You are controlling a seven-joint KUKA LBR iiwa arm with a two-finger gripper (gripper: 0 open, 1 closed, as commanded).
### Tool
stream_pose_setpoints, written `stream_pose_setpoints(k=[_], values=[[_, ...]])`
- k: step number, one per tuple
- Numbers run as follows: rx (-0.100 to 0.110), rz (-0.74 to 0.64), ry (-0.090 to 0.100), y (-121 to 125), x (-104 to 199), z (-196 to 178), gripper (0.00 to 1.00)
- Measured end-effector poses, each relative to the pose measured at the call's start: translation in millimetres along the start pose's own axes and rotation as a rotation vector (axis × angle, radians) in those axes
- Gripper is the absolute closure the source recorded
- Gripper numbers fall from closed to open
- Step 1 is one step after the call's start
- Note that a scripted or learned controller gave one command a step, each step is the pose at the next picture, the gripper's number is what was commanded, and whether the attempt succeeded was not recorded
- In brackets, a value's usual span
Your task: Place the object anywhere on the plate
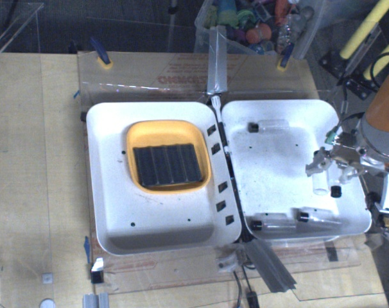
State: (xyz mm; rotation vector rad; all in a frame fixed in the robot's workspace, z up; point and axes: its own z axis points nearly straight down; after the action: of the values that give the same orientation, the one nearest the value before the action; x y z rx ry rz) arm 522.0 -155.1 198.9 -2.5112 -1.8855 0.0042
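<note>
In the camera view, the left shallow white bin [111, 230] on the worktop held a yellow squarish plate [135, 133] carrying a dark ribbed rectangular slab [167, 164]. The claw [324, 172] hung over the right white bin [278, 146]; its grip could not be told.

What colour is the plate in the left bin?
Yellow-orange plate, seen in the camera view.

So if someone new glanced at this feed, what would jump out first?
Probably the yellow plate in the left bin, with a dark ridged block lying flat on it. Next, the end effector over the right bin's right edge, and the tub of bright toys behind the bins.
</note>
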Motion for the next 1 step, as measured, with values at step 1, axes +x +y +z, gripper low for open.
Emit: stream_pose_setpoints(k=[1], values=[[-0.001, 0.0, 0.0, 0.1, 0.0, -0.3, 0.0]])
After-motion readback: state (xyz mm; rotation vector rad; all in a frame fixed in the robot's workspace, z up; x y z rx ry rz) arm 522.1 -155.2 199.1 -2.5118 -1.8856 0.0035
